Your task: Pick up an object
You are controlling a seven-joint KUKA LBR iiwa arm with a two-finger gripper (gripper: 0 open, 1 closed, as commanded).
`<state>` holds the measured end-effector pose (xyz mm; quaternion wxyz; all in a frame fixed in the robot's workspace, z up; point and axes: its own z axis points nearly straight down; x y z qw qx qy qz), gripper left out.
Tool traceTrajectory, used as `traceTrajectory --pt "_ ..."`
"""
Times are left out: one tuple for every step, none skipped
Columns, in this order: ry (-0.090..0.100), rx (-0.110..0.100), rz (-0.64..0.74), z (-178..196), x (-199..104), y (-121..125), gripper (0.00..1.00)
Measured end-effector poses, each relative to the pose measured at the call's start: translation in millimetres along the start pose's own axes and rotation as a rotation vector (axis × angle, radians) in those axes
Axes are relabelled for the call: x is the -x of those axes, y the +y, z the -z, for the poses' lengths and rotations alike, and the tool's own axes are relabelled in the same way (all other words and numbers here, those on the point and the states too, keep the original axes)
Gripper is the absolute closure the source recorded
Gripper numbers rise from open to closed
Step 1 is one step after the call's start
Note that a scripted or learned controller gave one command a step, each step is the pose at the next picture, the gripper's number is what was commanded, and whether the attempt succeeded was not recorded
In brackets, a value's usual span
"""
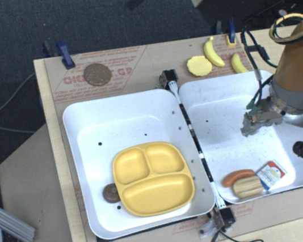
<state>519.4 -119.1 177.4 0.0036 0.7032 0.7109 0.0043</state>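
Bench with two white bins, arm over the right bin.

Surface: pale wooden bench point(63, 161) on dark carpet point(1, 45); blue clamps at its far edge. Left bin point(78, 130): yellow divided tray point(151, 178), with a brown disc point(111, 194) touching its 9 o'clock side. Right bin point(218, 106): hot dog point(242, 183) and small printed carton point(271, 173) side by side at the 6 o'clock rim. Behind the bins at 12 o'clock: brown round piece point(97, 74), yellow wavy piece point(200, 66), two bananas point(214, 52). Gripper point(254, 123) hangs at the right bin's 3 o'clock side, well apart from the hot dog; grip state cannot be told from here.
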Motion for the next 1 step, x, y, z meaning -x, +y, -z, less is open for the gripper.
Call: traceTrajectory --pt "0.0 -0.003 -0.002 17.1 -52.3 78.9 1.0"
